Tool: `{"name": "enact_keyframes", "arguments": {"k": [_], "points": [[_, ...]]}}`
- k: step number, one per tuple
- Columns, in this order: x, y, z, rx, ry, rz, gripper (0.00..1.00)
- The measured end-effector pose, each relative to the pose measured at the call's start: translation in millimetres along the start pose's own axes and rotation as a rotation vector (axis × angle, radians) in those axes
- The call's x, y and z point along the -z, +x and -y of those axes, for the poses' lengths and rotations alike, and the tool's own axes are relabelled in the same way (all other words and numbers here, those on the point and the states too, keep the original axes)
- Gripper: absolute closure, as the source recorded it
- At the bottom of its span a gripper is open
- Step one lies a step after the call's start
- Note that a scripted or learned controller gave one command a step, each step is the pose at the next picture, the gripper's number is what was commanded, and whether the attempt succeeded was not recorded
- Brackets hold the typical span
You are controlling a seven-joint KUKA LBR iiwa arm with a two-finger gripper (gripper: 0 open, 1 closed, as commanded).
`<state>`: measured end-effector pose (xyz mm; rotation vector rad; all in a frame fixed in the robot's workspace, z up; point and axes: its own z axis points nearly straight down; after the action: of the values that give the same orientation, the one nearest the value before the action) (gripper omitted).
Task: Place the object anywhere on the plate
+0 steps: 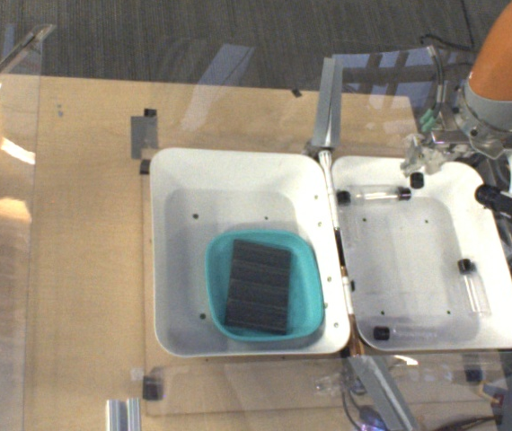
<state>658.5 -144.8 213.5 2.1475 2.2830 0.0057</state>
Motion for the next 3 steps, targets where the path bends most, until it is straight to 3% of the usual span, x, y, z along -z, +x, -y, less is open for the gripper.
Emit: {"name": "enact_keyframes", "arguments": {"k": [1,2,3], "points": [[-17,72,11,0.159,0.003,-0.003,1.00],[-27,137,55,0.394,0.001,-0.004,1.00],[-27,196,94,0.540,0.001,-0.005,1.00]]}}
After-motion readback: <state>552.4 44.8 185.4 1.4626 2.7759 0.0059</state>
